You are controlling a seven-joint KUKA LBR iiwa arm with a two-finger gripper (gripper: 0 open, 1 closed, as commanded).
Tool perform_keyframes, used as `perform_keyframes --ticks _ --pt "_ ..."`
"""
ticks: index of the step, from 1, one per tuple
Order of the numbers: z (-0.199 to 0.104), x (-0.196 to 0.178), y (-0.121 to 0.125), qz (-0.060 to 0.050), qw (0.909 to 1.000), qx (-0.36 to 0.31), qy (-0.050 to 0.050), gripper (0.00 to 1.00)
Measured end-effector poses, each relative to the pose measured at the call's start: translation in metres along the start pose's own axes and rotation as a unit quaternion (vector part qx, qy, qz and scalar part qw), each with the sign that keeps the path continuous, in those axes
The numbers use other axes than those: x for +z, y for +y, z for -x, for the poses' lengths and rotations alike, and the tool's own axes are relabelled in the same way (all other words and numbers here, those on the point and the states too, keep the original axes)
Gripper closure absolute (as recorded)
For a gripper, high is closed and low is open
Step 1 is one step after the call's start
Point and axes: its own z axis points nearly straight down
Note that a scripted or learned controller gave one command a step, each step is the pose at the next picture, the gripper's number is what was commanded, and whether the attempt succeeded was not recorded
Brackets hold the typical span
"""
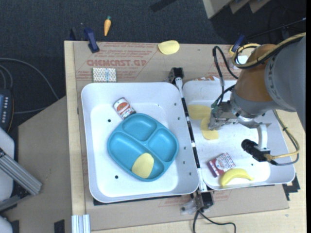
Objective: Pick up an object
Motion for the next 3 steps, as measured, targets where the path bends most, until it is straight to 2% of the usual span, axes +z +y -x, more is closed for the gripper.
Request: perform_keyframes --ticks 1,2,3 --pt "0.000 0.000 0.000 0.000 1.0000 0.000 0.000 0.00" --pt "0.001 0.010 -0.006 -0.001 1.0000 0.000 0.000 0.00" --pt "0.041 0.009 0.077 0.001 1.0000 0.000 -0.001 0.00"
